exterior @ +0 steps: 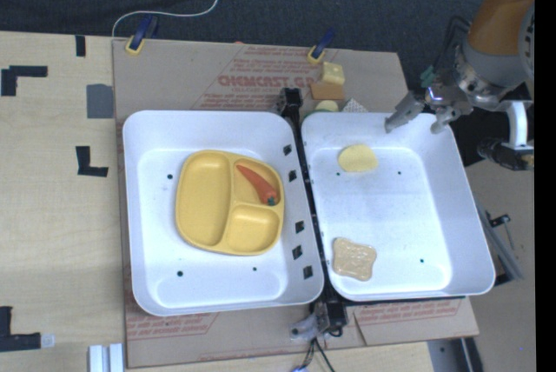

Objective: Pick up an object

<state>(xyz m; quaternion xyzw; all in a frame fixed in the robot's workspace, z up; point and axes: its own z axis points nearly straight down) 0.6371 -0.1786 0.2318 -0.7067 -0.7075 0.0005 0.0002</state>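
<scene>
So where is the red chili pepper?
The red chili pepper lies in the yellow divided plate, in its upper right compartment, inside the left bin.

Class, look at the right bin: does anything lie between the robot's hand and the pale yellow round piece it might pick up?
Nothing visible does. The hand hangs open over the right bin's far rim, and the pale yellow round piece lies on bare bin floor just left of it. The tan piece lies apart, near the front edge.
</scene>
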